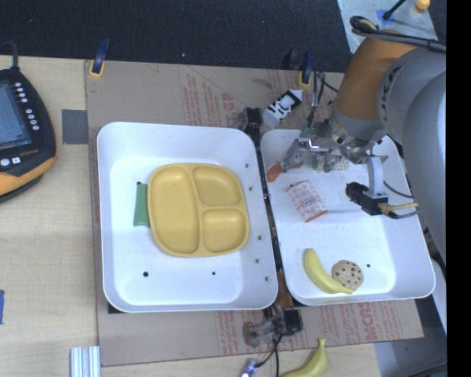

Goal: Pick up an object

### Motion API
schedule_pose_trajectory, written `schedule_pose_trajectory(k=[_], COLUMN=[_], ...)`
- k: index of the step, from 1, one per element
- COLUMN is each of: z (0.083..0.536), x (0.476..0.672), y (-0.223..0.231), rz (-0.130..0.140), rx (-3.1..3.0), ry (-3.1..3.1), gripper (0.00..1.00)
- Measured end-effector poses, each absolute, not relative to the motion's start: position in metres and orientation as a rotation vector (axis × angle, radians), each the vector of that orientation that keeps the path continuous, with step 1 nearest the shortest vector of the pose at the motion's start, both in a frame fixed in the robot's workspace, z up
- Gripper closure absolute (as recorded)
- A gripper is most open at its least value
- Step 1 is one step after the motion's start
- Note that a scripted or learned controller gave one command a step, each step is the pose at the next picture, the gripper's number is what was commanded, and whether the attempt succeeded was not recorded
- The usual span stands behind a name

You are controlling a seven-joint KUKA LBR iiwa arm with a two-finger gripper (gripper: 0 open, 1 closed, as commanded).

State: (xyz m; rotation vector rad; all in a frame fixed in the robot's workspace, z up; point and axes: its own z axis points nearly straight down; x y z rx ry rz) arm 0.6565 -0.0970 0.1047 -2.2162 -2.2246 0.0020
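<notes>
Camera view. My pincer (317,157) is hanging low over the far left corner of the right bin (392,246). The metalwork there is reading as one clutter, so I cannot tell whether the pincer is spread or pressed together.

I am judging the packet (306,200) to be the likeliest pick. It is lying flat on the bin floor, just on the near side of the pincer and slightly to the left. Its long axis is slanting from far-left to near-right, so a grip would be wanting to close across the short way.

An orange piece (273,171) is resting against the bin's left wall, near the pincer on its left. That spot is looking tight for a grasp.

The floor around the packet is lying bare and smooth, giving room on all sides. The banana (320,272) and the cookie (347,273) are touching each other at the near edge, well apart from the pincer.

The left bin (125,277) is holding a yellow plate (198,209), farther off.
</notes>
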Motion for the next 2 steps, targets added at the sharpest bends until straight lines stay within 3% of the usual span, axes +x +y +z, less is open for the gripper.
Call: schedule_pose_trajectory(k=[1,2], z=[0.091,0.102], x=[0.586,0.586], y=[-0.106,-0.107], rz=[0.007,0.011], rx=[-2.214,-2.209], ry=[-2.224,-2.228], gripper=[0.0,1.0])
